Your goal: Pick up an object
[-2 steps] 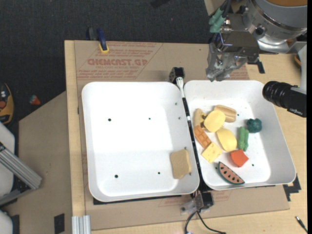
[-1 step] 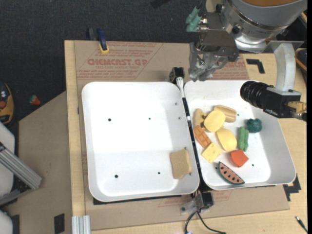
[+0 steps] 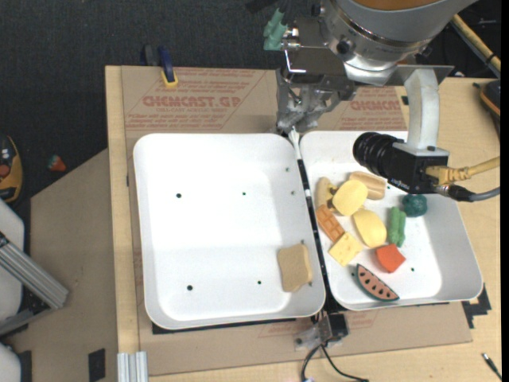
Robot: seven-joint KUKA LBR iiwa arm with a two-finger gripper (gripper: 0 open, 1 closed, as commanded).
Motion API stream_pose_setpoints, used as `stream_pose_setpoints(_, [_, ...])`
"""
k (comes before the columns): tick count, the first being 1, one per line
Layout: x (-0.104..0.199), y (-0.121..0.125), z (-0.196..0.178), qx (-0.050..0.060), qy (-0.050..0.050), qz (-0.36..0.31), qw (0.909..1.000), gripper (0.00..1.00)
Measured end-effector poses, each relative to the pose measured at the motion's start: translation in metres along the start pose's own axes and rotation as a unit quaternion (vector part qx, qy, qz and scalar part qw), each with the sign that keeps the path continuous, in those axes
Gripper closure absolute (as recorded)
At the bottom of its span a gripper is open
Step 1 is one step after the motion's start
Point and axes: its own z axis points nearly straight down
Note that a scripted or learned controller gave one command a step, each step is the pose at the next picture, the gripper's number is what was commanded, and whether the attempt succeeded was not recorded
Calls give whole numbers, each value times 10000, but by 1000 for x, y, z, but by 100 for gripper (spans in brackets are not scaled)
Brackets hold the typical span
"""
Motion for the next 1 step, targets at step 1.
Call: stream_pose_setpoints(1, [38,0,0,0,1,-1,10000,100])
